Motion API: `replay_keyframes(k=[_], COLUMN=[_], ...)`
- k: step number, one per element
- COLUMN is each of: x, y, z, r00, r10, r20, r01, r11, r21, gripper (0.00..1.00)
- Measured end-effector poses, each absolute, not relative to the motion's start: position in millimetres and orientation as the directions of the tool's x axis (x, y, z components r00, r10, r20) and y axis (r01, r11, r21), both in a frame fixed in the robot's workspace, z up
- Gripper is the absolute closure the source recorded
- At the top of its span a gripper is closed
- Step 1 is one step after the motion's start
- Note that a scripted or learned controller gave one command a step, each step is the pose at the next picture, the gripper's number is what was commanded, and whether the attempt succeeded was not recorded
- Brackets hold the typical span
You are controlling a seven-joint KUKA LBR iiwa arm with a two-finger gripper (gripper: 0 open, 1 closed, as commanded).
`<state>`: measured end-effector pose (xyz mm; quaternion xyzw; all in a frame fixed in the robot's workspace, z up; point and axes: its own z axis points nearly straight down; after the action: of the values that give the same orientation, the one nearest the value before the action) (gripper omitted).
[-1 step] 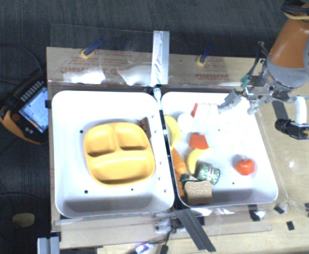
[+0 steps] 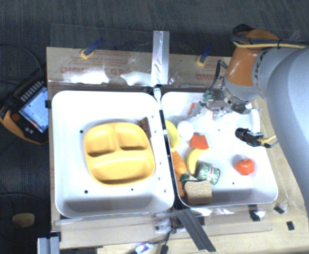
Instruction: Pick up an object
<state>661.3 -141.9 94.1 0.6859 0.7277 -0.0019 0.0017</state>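
At the back of the right bin (image 2: 265,189), close under its rear wall: the gripper (image 2: 218,102), hanging from the orange-banded wrist. Open or closed, cannot tell from this angle; nothing seen held. Looks like the reach-and-choose step, with no grasp made yet. Nearest to the gripper: a small red piece (image 2: 191,109) just beside it toward the divider, and a white ball (image 2: 185,128) a little further forward. Crowded along the divider: a yellow banana-like thing (image 2: 171,133), a carrot (image 2: 178,163), a lemon (image 2: 195,160), a green can (image 2: 208,173) and a brown block (image 2: 198,192), several of them touching. Standing freer: an orange-red wedge (image 2: 199,141) mid-bin and a tomato (image 2: 244,166) well apart from the rest. In the left bin (image 2: 64,194), a yellow 3-compartment tray (image 2: 120,152). Next move, as judged: settle on 1 target, centre above it, come straight down with room on both sides, then close and lift. Probably easiest on the tomato or the wedge; riskier in the cluster, with neighbours liable to nudging or pinching.
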Motion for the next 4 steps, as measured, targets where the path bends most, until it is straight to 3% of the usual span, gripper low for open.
replay_keyframes(k=[1, 2, 3, 4], x=[641.0, 668.5, 611.9, 564.2], y=[-189.4, -119.9, -117.2, -180.3], z=[88.7, 104.5, 89.5, 89.8], r00=[-0.144, -0.202, -0.253, -0.254], r10=[0.990, 0.979, 0.967, 0.967], r20=[-0.006, -0.001, -0.006, -0.008], r01=[0.990, 0.979, 0.967, 0.967], r11=[0.144, 0.202, 0.253, 0.254], r21=[0.007, -0.001, 0.009, 0.010], gripper=[0.00, 0.00, 0.00, 0.00])
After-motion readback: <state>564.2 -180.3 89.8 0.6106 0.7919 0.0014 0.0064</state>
